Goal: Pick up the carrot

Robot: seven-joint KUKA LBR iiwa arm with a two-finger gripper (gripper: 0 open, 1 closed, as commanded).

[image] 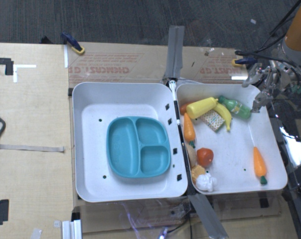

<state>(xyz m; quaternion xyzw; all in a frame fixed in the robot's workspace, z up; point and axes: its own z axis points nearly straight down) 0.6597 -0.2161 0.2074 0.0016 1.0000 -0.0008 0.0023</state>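
One fixed camera, seemingly high, looks down aslant on both bins

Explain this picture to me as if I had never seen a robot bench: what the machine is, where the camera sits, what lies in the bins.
One camera looks down at a slant on a bench with two white bins. The left bin holds a blue divided plate. The right bin holds toy food: a carrot near its right wall, a second carrot by its left wall, a banana, a green bottle, a tomato. The robot arm reaches in from the right; its gripper hangs at the right bin's far right corner, holding nothing.
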